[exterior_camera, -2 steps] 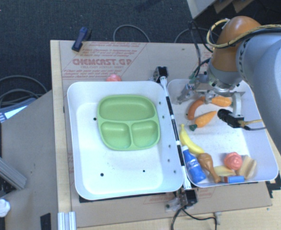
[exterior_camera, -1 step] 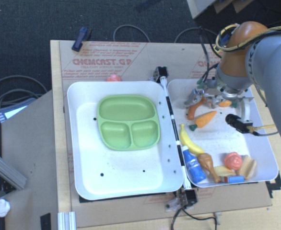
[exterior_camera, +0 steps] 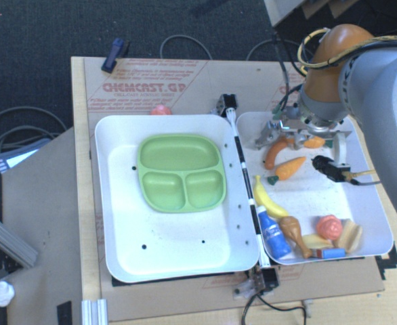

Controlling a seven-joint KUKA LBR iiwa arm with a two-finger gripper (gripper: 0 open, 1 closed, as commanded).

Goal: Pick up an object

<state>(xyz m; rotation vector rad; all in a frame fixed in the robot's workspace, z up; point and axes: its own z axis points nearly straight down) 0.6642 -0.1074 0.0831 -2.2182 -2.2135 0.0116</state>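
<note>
White bins (exterior_camera: 117, 181) sit on a cardboard-covered bench (exterior_camera: 144, 87) over dark carpet. Just below the gripper (exterior_camera: 295, 128), whose grip I cannot tell, lies an orange carrot (exterior_camera: 292, 168).

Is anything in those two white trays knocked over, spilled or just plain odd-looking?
Nothing looks spilled or broken. The green divided plate lies flat in the left bin. The toy food, such as the banana and carrot, is jumbled loosely in the right bin. A small pink thing lies outside the bins.
</note>
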